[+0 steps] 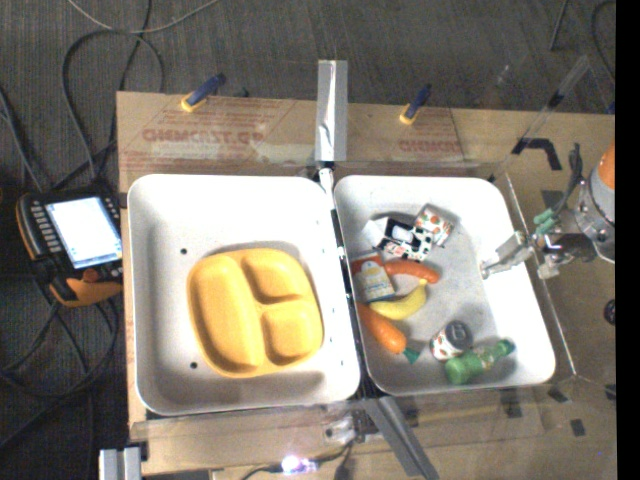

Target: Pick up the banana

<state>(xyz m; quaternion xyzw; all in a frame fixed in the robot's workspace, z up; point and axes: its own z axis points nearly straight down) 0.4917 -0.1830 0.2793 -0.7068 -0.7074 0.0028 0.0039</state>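
Note:
The yellow banana (pixel 402 304) lies in the middle of the right bin (pixel 500 313). It is wedged between a small labelled bottle (pixel 375 282), a red sausage-shaped item (pixel 411 270) and an orange carrot (pixel 384 331). My gripper (pixel 499 260) hangs over the right side of that bin, well to the right of the banana and slightly above it in the view. Nothing is seen held in it. The grey wrist behind it reaches in from the right edge.
A spotted carton (pixel 433 226) and a black-and-white pack (pixel 400 234) lie at the back of the right bin. A green bottle (pixel 478 360) and a small round jar (pixel 453 337) sit at its front. A yellow divided tray (pixel 258 309) rests in the left bin (pixel 150 268).

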